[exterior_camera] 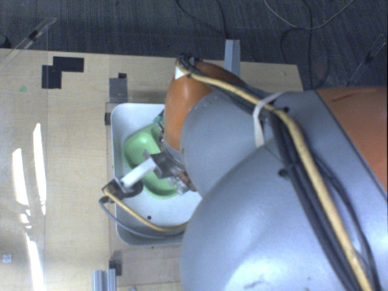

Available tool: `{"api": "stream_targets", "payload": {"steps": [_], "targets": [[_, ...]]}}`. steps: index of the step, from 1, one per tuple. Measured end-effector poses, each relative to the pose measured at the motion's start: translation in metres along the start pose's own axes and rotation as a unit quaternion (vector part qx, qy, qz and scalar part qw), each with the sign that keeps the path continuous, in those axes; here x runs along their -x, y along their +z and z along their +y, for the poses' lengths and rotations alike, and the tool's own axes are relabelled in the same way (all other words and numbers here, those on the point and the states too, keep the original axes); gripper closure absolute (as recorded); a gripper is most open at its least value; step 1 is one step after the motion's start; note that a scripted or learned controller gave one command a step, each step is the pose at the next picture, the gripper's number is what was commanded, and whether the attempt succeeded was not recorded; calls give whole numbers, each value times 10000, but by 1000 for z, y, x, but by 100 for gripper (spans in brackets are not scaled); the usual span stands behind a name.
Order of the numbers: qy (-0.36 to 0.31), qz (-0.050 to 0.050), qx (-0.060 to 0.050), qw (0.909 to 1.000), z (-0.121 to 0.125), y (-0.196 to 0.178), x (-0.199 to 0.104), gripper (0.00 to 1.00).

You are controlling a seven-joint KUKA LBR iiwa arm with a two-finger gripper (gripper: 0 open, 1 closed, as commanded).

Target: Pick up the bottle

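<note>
Presently: arm over left bin, grip undetermined

Item 1, arm [273, 187]: grey with orange band, covering most of the bench's right side. Item 2, gripper [159, 168]: low inside the white bin [118, 126]; state cannot be told. Item 3, green bottle-like object [138, 147]: in that bin, directly beneath and beside the gripper. Item 4, yellow cable [142, 222]: looped across bin's near edge.

No text, label, brand, number or sign can be read anywhere. Black angular marks [60, 70] are seen on the table [54, 162] at upper left, but no letters or figures are formed by them.
</note>
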State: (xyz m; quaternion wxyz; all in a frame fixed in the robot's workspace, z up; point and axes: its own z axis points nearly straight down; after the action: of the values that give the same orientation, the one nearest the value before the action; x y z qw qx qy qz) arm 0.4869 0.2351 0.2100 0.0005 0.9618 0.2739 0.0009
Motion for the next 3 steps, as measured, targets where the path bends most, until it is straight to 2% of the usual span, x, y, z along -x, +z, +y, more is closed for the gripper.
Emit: {"api": "stream_targets", "payload": {"steps": [1,2,3], "targets": [[-1398,-13,-11,9902,50,27,31,100],[-2761,-9,-7,9611,3,5,2,100],[-2799,-7,-4,9600,2,-5,1,100]]}}
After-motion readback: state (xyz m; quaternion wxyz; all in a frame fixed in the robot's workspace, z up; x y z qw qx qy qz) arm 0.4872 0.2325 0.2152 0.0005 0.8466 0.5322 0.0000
